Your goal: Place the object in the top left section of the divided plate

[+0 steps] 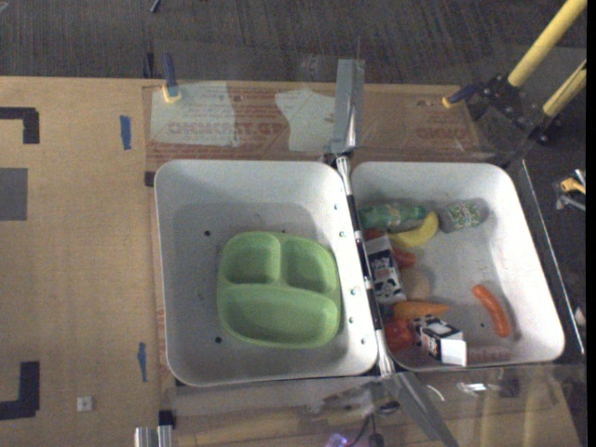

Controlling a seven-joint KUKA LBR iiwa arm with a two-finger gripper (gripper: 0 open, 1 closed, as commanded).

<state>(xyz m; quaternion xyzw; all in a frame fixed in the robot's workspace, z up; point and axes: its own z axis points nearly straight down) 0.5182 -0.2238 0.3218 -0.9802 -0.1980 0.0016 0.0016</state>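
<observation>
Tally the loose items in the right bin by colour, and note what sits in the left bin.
Right bin, some items overlapping, so counts are approximate:
Green: 2, a bottle and a can
Yellow: 1, a banana
Orange: 2, a carrot and a sausage
Red: 1, a tomato
White cartons: 2
Total: 8
Left bin: 1 green divided plate.

left bin (177, 203) | right bin (531, 250) | blue tape (125, 131) | yellow clamp (549, 35)

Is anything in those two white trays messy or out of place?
Nothing looks spilled or broken. The green divided plate sits flat in the left bin; the toy foods lie jumbled toward the right bin's left side.
</observation>
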